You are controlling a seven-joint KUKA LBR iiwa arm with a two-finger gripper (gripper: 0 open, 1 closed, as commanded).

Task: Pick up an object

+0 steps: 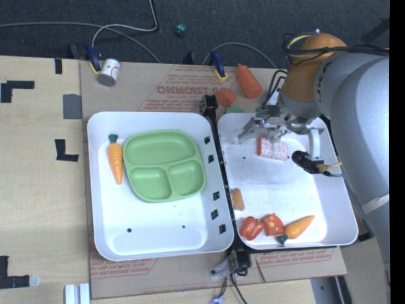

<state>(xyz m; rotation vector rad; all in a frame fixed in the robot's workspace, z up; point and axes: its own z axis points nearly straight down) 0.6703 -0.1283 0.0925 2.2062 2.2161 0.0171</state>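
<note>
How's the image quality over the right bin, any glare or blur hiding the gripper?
In the camera view the light is even and soft, with no harsh glare on the right bin; the white floor is bright, yet the red pepper and small carrot read clearly. The whole frame is slightly soft, and the gripper is a dim tangle above the red-and-white packet, its fine detail lost.

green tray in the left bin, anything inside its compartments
Nothing visible inside the green tray; all three compartments show bare. An orange carrot lies beside it, outside. What's under the tray is covered.
</note>
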